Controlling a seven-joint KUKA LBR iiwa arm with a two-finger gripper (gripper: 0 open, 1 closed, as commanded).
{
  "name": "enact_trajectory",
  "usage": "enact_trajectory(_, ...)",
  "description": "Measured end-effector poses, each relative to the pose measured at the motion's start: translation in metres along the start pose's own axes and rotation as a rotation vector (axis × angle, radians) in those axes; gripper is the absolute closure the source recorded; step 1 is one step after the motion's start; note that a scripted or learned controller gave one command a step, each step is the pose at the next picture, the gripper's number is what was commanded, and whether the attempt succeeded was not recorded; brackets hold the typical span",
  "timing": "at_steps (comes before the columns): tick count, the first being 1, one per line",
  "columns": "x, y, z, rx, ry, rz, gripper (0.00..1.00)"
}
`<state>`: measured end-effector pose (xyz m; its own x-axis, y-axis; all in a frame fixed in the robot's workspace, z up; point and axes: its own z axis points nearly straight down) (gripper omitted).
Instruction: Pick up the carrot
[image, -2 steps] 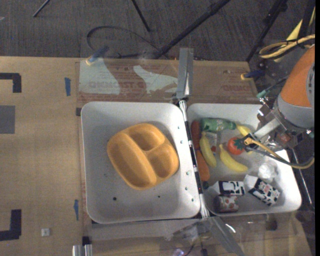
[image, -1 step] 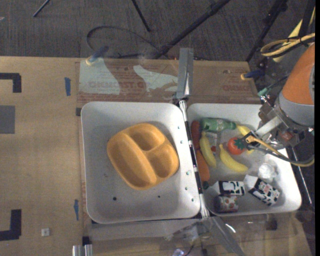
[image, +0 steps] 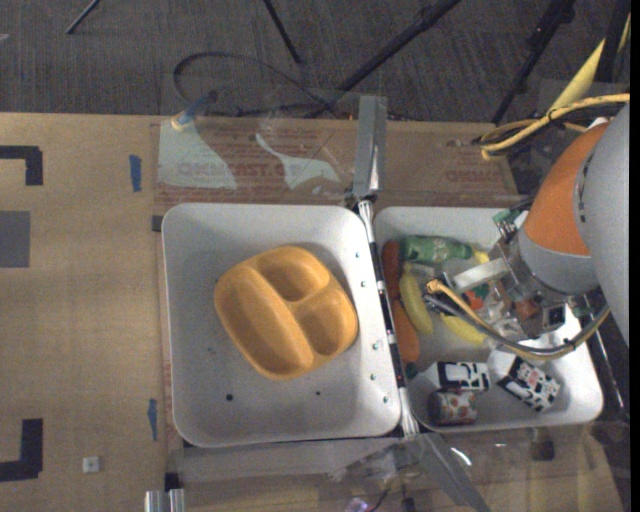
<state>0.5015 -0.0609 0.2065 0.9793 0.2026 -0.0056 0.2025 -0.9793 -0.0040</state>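
You see 2 white bins on the bench. The left bin (image: 190, 330) holds 1 yellow plate (image: 285, 310) with 3 hollows, near its middle. The right bin (image: 580, 395) is full of small things. The carrot (image: 402, 325) lies along that bin's left wall, long and orange, with a yellow banana (image: 416, 303) just beside it. A green packet (image: 436, 248) sits near the bin's top edge. 2 black and white boxes (image: 463, 375) and a little can (image: 453, 406) rest near its bottom edge. The gripper (image: 495, 295) hangs over the middle of the right bin, apart from the carrot. You cannot tell how wide it is.
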Motion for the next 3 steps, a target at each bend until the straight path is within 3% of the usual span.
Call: enact_trajectory(3,0.002,-0.002,-0.028,0.002,-0.006,-0.009,1.0)
